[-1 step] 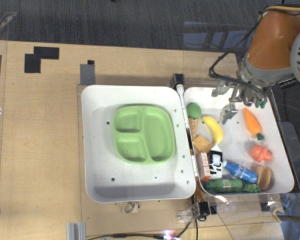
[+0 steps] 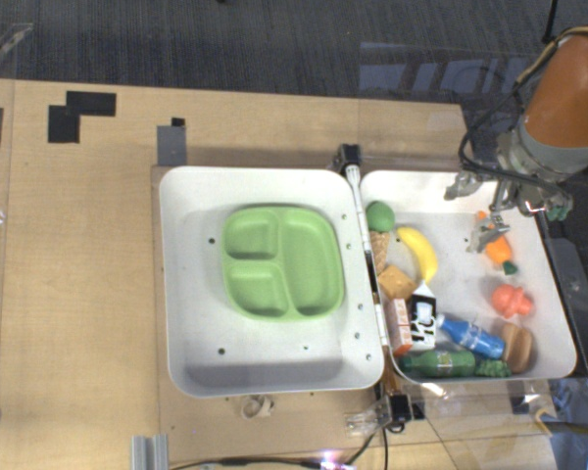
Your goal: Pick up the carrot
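One green bottle (image 2: 441, 363), one banana (image 2: 418, 251), one carrot (image 2: 499, 252), gripper (image 2: 494, 221) above

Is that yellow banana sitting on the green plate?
No, the banana lies in the right bin among other toy foods, while the green plate sits in the left bin.

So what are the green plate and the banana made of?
The green plate looks like matte moulded plastic: one even colour, soft rounded compartments, no shine. The banana looks like a smooth plastic toy, evenly bright yellow with no spots, though real fruit can't be ruled out from here.
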Robot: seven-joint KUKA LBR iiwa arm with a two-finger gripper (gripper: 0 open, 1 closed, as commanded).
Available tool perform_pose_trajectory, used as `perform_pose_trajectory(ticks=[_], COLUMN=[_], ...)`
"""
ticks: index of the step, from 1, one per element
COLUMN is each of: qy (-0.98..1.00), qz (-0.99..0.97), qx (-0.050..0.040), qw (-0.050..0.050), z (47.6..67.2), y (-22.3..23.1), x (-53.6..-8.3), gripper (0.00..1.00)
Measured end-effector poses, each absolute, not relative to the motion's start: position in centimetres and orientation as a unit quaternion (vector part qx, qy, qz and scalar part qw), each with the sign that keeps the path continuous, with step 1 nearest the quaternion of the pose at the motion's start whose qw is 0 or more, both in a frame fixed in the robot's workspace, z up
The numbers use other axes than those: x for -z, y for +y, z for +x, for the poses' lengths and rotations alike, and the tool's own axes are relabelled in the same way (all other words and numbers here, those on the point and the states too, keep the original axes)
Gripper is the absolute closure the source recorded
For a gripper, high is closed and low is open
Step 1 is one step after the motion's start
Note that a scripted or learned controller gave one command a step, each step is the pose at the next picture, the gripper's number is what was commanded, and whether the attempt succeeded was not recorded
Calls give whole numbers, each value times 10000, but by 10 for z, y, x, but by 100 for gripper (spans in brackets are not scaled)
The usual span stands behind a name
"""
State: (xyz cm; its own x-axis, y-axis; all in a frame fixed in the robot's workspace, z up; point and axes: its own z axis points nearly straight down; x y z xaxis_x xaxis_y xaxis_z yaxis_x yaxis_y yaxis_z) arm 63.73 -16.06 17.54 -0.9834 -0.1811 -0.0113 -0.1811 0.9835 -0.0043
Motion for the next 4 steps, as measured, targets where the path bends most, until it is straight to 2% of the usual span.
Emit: perform_pose_trajectory(ticks=[1,2,3,4], qy=[9762,9358,9359,8426], qz=[-2167,-3524,-3515,-5385], qx=[23,75,110,47], qw=[67,103,179,76], z=[652,642,647,560], y=[-206,-209,-209,-204], x=[-102,-95,-111,-91], gripper=[0,0,100,100])
